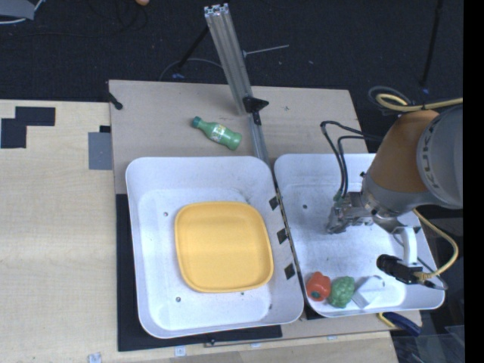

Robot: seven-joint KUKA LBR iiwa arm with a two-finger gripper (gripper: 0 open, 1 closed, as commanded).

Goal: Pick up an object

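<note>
Arm [412,165] reaches in from right over right bin [302,180]. Claw [342,219] low over bin's middle, nothing visible between its tips; how far open, cannot tell, view too blurred. Red-orange object [318,285], green object [342,291] and small white piece [364,293], possibly a block, cluster at right bin's near edge, apart from claw. Yellow plate [223,246] lies in left bin [151,180]. Green bottle [217,133] lies on surface [302,112] behind bins.

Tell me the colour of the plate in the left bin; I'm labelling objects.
Yellow. The plate shows plainly in the camera view, lying flat in the left bin.
</note>
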